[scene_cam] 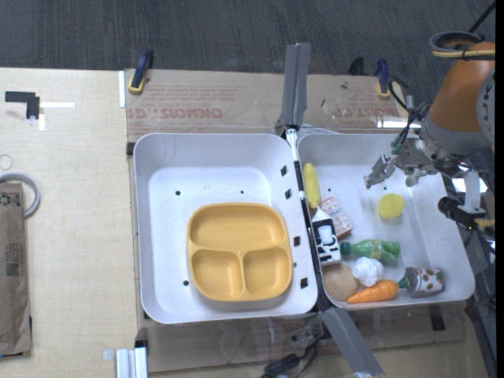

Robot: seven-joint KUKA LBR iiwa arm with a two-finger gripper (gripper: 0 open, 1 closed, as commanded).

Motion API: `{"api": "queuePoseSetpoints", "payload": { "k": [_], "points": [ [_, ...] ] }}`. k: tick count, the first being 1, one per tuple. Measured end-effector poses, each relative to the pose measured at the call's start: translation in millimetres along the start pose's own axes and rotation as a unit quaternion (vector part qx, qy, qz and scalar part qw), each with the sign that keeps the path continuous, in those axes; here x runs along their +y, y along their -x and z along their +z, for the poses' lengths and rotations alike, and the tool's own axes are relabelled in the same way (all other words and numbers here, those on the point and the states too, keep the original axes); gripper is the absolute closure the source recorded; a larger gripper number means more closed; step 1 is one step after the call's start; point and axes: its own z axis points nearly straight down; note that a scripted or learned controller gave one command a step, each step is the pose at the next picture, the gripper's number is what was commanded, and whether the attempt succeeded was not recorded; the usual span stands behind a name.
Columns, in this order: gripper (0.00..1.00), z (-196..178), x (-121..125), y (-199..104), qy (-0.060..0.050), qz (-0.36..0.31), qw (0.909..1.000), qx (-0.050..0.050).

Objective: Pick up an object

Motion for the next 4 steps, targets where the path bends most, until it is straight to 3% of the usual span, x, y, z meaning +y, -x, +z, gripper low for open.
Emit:
{"api": "queuePoseSetpoints", "payload": {
  "k": [1,2,3,4],
  "points": [
    [0.0,40,-39,-4,0.0,0.011,0.9999,0.0],
    [1.0,33,-40,-3,-0.001,0.013,0.9999,0.001],
    [1.0,-13,-25,-12,0.001,0.033,0.9995,0.0],
    [1.0,-88,-32,-44,0.0,0.055,0.9985,-0.001]
  ]
}}
